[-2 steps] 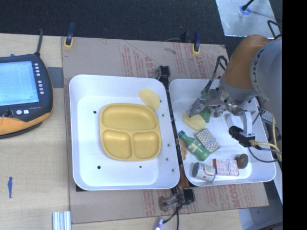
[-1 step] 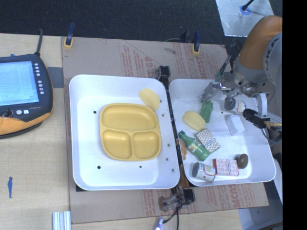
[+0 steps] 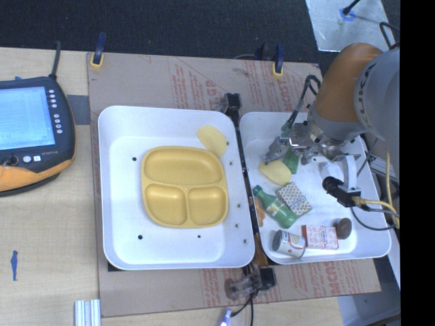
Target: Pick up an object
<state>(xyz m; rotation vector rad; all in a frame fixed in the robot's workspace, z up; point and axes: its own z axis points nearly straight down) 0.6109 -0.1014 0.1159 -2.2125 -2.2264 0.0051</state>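
Note:
My gripper (image 3: 288,149) hangs low over the back left part of the right bin (image 3: 363,250). Just under it lies a small green thing (image 3: 291,162), partly covered by the gripper. A pale yellow fruit-like piece (image 3: 273,173) sits right beside that, toward the bin's left wall. Further forward lie a green bottle (image 3: 276,208), a speckled block (image 3: 294,198), a small can (image 3: 288,243), a red and white carton (image 3: 319,236) and a brown lump (image 3: 344,228).
The left bin (image 3: 122,243) holds a yellow divided plate (image 3: 185,185) and a yellow piece (image 3: 213,139) at its back right. A tablet-like pendant (image 3: 30,131) lies on the bench at far left. The grey and orange arm (image 3: 350,87) covers the right bin's back right corner.

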